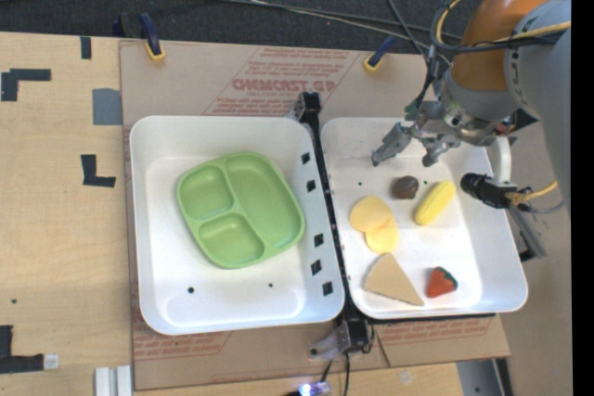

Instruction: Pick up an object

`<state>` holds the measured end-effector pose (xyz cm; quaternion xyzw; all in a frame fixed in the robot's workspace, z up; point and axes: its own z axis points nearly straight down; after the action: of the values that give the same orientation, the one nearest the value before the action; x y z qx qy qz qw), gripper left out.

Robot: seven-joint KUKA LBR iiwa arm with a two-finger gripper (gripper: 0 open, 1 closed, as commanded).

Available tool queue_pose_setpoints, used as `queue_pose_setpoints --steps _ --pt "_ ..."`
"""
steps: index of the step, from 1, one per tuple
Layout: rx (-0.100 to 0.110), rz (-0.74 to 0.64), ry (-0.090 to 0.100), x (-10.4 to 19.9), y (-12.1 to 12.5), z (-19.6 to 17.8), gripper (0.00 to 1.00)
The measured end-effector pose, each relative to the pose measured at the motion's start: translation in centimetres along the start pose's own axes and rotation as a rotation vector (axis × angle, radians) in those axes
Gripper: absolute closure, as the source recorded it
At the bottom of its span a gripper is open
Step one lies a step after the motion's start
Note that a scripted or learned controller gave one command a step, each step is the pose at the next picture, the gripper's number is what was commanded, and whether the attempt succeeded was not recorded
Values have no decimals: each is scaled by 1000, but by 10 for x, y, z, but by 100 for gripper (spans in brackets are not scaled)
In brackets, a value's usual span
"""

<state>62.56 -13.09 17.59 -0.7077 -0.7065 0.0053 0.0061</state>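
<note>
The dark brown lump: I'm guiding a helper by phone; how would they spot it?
Find the right bin, beside the one holding the green tray. Just below the open pincer, the dark brown lump lies left of the yellow corn. It is the only dark piece; its neighbours are yellow, tan or red.

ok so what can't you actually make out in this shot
- Camera view: the arm runs out of frame on the right.
- The dark brown lump is too small to identify.
- The right bin's far right corner is hidden under the hand and wrist.
</note>
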Motion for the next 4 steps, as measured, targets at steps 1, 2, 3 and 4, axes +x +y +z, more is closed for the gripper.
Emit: queue_pose_setpoints --steps 1,2,3,4 --pt "-14 -3 -1 0 3 -9 0" --pt "-10 -3 -2 9 6 50 0" --pt "-15 -4 -3 10 6 93 0" --pt "-18 -4 -4 10 7 80 100"
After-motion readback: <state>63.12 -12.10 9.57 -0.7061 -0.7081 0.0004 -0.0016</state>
